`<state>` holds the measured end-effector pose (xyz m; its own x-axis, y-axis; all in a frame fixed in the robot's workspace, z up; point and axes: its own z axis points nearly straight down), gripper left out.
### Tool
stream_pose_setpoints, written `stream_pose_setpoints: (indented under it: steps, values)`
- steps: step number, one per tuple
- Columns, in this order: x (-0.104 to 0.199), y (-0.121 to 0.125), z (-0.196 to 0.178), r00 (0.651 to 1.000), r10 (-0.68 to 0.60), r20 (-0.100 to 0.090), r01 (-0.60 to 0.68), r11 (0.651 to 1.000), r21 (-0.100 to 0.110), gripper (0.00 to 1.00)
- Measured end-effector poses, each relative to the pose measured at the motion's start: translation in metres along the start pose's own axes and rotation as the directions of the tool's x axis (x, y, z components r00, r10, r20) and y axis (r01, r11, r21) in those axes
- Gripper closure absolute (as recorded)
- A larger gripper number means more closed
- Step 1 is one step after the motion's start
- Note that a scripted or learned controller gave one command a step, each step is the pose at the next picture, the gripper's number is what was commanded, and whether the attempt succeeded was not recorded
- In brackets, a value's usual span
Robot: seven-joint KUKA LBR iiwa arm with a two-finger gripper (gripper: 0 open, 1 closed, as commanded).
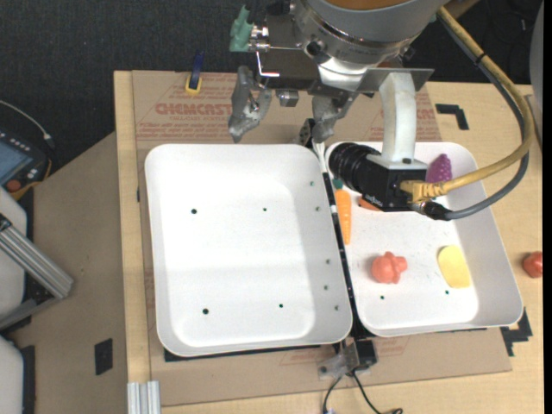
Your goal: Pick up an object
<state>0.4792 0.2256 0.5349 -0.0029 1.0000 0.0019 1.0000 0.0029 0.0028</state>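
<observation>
My gripper hangs over the back edge of the left bin, its two fingers spread wide and open with nothing between them. The right bin holds several objects. An orange carrot lies along the bin's left wall. A red lumpy piece sits near the middle, with a yellow piece to its right. At the back right a purple piece is partly hidden by the arm's cables.
A black cylinder with a yellow cable is fixed to the arm and hangs over the back of the right bin. A small orange-red object lies outside the bins at the far right. A blue and yellow clip sits on the cardboard at the back left.
</observation>
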Motion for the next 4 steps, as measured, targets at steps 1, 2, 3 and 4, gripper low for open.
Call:
stream_pose_setpoints:
  steps: [1,2,3,4]
  values:
    - [-0.043,-0.001,0.073,1.0,0.008,0.006,-0.008,1.0,0.012,0.0]
    - [0.001,0.023,0.017,1.0,-0.001,-0.002,0.001,1.0,-0.004,0.0]
    - [-0.015,0.006,0.102,1.0,0.004,0.006,-0.004,1.0,0.013,0.0]
    - [-0.014,0.007,0.087,1.0,0.004,0.0,-0.004,1.0,0.0,1.0]
